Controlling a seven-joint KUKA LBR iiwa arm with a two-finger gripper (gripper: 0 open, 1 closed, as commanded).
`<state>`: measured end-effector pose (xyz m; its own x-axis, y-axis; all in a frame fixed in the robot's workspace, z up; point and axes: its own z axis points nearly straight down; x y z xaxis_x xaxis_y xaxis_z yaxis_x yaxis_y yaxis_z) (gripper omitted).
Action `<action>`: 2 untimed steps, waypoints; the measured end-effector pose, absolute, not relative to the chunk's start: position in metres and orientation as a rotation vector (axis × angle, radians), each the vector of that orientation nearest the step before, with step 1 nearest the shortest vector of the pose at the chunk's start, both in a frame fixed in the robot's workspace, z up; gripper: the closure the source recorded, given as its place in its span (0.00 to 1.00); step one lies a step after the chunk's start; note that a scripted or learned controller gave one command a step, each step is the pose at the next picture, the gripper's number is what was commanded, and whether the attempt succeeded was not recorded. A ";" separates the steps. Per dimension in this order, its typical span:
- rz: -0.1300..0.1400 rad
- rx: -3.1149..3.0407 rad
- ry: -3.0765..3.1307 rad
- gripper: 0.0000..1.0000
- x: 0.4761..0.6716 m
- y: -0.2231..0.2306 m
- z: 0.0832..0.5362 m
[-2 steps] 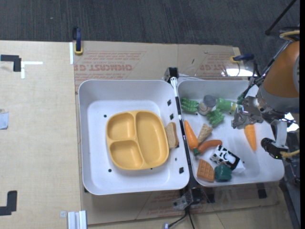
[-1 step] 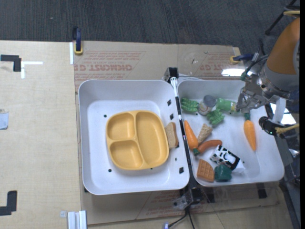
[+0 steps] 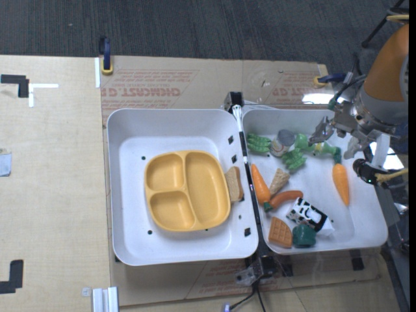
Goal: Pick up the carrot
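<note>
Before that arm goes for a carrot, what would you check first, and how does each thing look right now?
1. Carrot in sight: ok. One carrot lies apart near the right bin's right side; another carrot lies by its left wall.
2. Right carrot free of clutter: ok, nothing touches it.
3. Left carrot free: not ok, it sits against the wall with a cracker wedge and a sausage close by.
4. Claw positioned over a carrot: not ok, it hangs above the green vegetables, up from the right carrot.
5. Claw open: cannot tell.
6. Claw carrying nothing: cannot tell.
</note>
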<state>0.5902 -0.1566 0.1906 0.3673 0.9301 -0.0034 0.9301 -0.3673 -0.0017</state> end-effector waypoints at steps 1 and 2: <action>-0.005 2.619 1.741 0.00 0.562 -0.212 0.138; -0.006 2.715 1.591 0.00 0.570 -0.197 0.091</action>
<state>0.5696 -0.1973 0.0910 0.4885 0.8725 -0.0006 0.8725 -0.4885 -0.0066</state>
